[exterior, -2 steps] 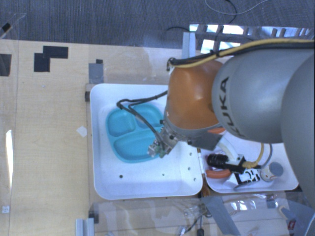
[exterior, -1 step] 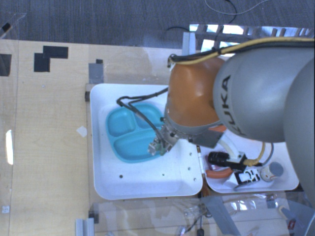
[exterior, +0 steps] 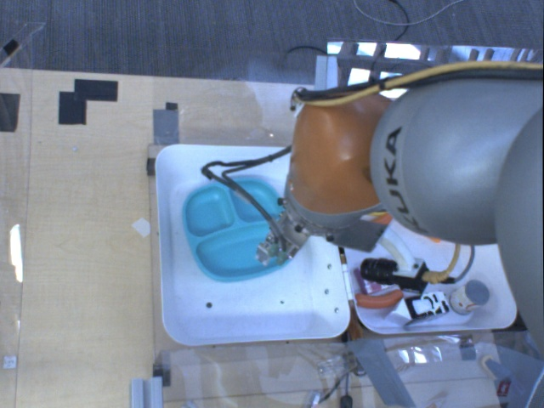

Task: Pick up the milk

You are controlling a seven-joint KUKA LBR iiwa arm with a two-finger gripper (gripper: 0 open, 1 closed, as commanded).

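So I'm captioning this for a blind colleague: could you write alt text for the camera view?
A grey robot arm with an orange band reaches from the right, its gripper low over a blue divided plate in the left white bin. The right white bin, partly hidden by the arm, holds several small items too obscured to identify.

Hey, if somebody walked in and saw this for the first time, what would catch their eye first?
First the big grey arm with its orange band, reaching in from the right and covering much of the right bin. Next, the bright blue divided plate in the left bin, with the gripper low over the plate's right edge.
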